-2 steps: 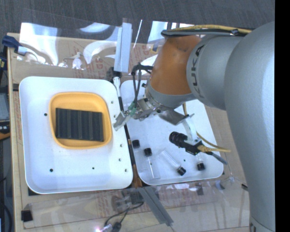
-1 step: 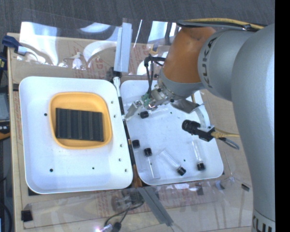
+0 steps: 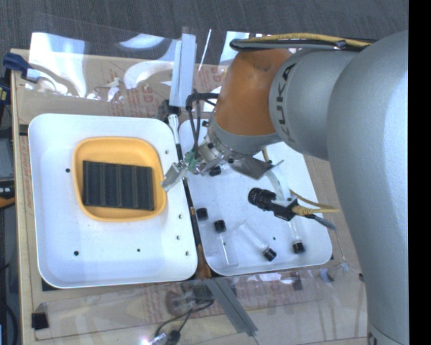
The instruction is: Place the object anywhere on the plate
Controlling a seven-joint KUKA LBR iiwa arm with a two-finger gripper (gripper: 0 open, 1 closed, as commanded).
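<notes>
Hanging over the line where the two bins meet, the claw [image 3: 174,175] sits just beside the right edge of the yellow plate [image 3: 115,148]. The plate lies in the left bin [image 3: 57,250] and has a dark ridged pad [image 3: 121,185] in its middle. I cannot tell if the claw is clenched or let go, because it is small and partly tucked under the arm [image 3: 330,85]. So I cannot say it holds anything. The loose things I can see are a few little clear tubes [image 3: 255,239] with black caps, lying in the right bin [image 3: 237,192], well apart from the plate.

If a tube is in the claw, I think the best move is to slide a bit more to the left, until the claw is over the pad and not the rim — a round tube could roll off a sloped edge. Go down low first, then let go softly. If the claw is bare, it should go right to the tubes and take one by its middle — not by the cap.
</notes>
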